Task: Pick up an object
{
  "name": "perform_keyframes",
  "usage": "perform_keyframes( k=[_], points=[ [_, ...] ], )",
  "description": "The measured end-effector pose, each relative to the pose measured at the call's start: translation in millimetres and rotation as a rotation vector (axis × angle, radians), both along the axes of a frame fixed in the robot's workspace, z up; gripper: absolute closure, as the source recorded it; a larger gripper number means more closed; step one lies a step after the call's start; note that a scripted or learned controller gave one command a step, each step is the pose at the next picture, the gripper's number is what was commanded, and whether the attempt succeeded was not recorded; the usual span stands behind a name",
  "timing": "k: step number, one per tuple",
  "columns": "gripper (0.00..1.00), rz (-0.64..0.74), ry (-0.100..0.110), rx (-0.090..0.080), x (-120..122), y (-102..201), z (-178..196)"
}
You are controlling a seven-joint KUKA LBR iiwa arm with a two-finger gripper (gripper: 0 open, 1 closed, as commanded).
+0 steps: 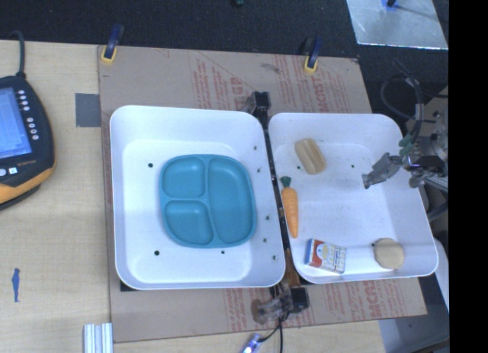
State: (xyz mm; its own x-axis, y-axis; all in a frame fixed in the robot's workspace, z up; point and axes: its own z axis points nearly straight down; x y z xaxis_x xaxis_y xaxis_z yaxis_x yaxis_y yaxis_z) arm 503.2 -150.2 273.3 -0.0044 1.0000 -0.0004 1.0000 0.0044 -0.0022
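Note:
The right bin (381, 126) holds several items. A tan bread roll (309, 155) lies near its back left, and an orange carrot (290, 208) runs along its left wall. At the front sit a small printed carton (326, 255) and a round tan potato (388, 253). My gripper (396, 174) hangs over the right side of this bin, well right of the roll and above the potato. Its fingers are spread open with nothing between them.
The left bin (130, 191) carries a blue divided plate (207, 199). A black and orange teach pendant (19, 138) lies on the bench at the far left. Clamps (310, 54) pin the cardboard sheet at the back.

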Motion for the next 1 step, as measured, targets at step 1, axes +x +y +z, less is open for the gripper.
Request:
perform_keyframes(
  k=[1],
  points=[
    [0.0,0.002,0.005,0.0,56.3,28.6,-79.6]
  ],
)
